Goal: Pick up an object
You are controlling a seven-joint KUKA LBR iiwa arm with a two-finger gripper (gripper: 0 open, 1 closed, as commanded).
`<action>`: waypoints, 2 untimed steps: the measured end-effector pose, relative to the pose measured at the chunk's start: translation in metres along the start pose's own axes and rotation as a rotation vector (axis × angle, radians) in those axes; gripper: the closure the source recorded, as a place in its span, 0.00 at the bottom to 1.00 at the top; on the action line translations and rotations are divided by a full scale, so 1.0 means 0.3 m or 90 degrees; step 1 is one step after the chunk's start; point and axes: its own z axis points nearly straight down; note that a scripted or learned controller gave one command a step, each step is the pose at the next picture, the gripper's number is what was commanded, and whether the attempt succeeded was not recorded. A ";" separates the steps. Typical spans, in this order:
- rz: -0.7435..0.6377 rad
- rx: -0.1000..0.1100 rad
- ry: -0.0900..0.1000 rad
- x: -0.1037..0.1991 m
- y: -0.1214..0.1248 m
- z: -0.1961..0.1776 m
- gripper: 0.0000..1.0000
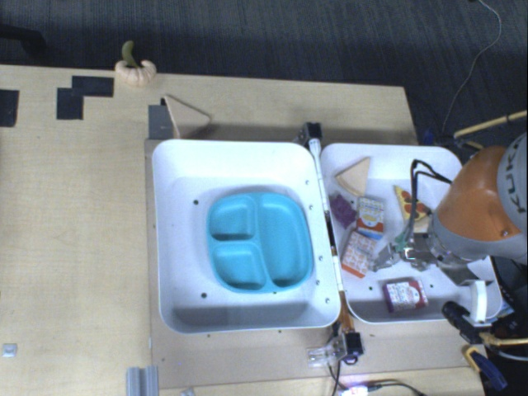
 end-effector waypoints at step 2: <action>0.000 0.005 0.002 -0.251 0.105 -0.223 1.00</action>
